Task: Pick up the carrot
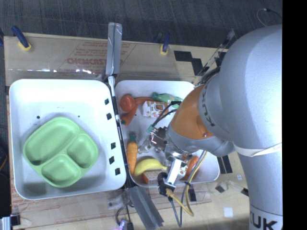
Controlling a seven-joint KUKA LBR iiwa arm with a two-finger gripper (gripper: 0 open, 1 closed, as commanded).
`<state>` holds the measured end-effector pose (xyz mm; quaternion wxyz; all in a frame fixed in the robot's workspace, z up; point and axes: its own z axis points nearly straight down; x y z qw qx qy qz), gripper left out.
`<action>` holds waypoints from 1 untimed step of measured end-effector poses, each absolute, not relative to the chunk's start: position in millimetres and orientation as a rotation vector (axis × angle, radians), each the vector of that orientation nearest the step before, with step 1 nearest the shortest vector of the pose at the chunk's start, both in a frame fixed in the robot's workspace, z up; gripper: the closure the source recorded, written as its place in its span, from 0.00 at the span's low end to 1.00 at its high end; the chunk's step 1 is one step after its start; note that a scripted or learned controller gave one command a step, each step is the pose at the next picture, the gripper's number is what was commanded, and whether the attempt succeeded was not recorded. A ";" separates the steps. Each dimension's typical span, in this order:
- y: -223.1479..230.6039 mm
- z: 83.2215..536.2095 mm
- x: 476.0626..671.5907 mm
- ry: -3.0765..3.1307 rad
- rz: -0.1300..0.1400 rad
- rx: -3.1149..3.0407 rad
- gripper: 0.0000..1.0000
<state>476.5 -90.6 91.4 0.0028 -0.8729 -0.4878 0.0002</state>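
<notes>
Camera view: two white bins sit side by side on the bench. The left bin contains a green divided plate. The right bin contains the carrot, which lies lengthwise along the bin's left wall, green top pointing away from the near rim. A banana lies just beside the carrot's near end, and a red-orange toy sits further back.

The arm reaches in from the right and overhangs the right bin. The gripper is low among the items, right of the carrot; whether it is released or clenched cannot be determined. Nothing is visibly held.

Judged step: approach, grasp not yet made. The next move requires shifting left over the carrot and aligning the grasp across its narrow width, clear of the banana and the wall.
</notes>
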 end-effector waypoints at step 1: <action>-90.9 91.0 540.7 -1.630 0.004 -2.681 0.00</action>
